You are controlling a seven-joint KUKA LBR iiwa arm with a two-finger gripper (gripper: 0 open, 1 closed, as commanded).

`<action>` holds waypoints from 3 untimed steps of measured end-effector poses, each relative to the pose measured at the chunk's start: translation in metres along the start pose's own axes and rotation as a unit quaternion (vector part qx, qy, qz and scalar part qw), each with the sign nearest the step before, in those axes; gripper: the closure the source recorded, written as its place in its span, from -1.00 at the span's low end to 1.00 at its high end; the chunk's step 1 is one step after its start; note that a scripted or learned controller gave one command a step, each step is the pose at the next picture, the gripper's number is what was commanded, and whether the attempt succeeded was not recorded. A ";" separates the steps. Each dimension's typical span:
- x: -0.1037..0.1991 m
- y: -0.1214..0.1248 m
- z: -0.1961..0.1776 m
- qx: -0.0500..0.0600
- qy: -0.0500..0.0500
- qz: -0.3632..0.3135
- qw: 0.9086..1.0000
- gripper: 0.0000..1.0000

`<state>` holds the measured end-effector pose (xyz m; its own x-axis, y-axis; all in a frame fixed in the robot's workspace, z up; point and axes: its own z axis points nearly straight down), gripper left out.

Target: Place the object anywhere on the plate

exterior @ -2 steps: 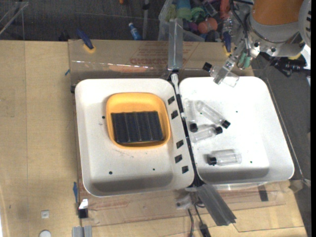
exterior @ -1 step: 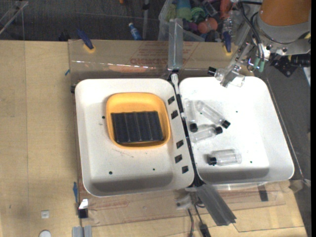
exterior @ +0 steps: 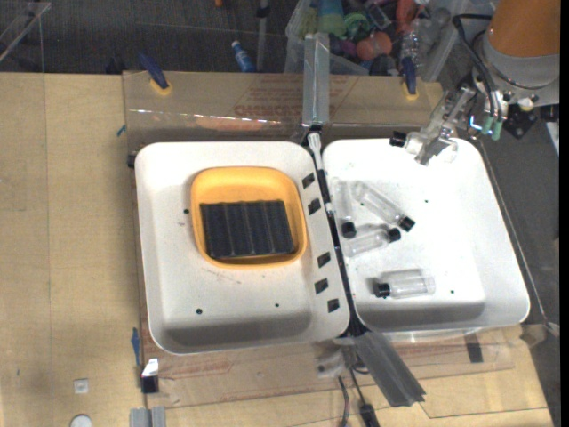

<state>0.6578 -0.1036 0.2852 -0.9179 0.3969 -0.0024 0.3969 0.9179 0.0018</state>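
An orange plate (exterior: 244,183) sits in the left bin (exterior: 169,238). A black ridged rectangular object (exterior: 247,229) lies flat on the plate and covers most of its middle. My gripper (exterior: 429,146) hangs over the far edge of the right bin (exterior: 462,238), well away from the plate, with nothing visibly held. Several clear vials with black caps lie in the right bin: two crossing near the divider (exterior: 373,212) and one lower down (exterior: 402,285). A small black piece (exterior: 397,138) rests just left of the gripper.
A row of black clips (exterior: 320,238) runs along the divider between the bins. A metal bar (exterior: 311,83) stands behind the bins. A crate of colourful toys (exterior: 373,12) sits beyond the bench. The arm's orange band (exterior: 526,16) is at the top right.
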 end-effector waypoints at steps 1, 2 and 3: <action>-0.010 -0.020 -0.018 -0.001 -0.003 -0.012 1.000 1.00; -0.020 -0.043 -0.052 0.000 -0.004 -0.084 0.996 1.00; -0.022 -0.044 -0.055 0.000 -0.004 -0.168 0.986 1.00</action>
<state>0.6599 -0.1526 0.3406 -0.9975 0.0696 -0.0106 0.0696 0.9976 0.0005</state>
